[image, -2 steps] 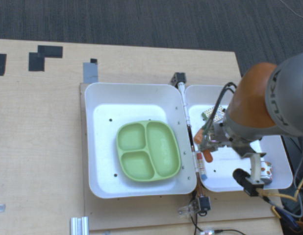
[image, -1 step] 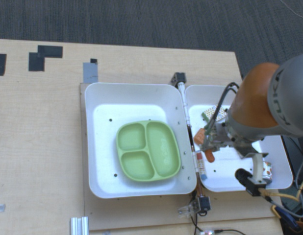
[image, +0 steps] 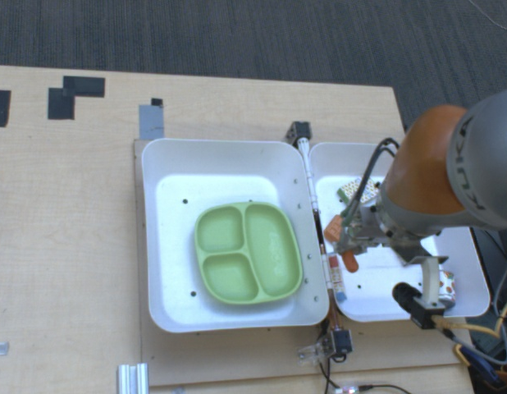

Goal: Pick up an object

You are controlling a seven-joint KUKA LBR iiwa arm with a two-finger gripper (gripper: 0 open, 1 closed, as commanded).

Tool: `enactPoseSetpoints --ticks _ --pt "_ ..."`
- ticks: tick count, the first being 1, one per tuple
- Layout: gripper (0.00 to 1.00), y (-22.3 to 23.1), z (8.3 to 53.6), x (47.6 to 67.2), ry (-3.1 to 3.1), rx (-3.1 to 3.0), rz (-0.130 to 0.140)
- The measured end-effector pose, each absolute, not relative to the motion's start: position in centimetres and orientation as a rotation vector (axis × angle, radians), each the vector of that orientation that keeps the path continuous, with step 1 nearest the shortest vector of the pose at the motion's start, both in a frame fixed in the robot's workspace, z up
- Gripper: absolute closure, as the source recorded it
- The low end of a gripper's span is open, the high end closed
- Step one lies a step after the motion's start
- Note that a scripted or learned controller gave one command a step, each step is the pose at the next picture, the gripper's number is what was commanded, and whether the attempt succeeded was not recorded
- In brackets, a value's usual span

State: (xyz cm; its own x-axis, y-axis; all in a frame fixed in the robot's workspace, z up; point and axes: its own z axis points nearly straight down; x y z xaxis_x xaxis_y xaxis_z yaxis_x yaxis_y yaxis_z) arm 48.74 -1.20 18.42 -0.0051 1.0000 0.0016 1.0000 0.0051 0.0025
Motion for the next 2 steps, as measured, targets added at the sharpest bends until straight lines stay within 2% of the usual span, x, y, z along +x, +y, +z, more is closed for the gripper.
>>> enactPoseSetpoints --ticks 2 --pt "1.0 -2.4 18.4 48.7 2.224 2.218 0.003"
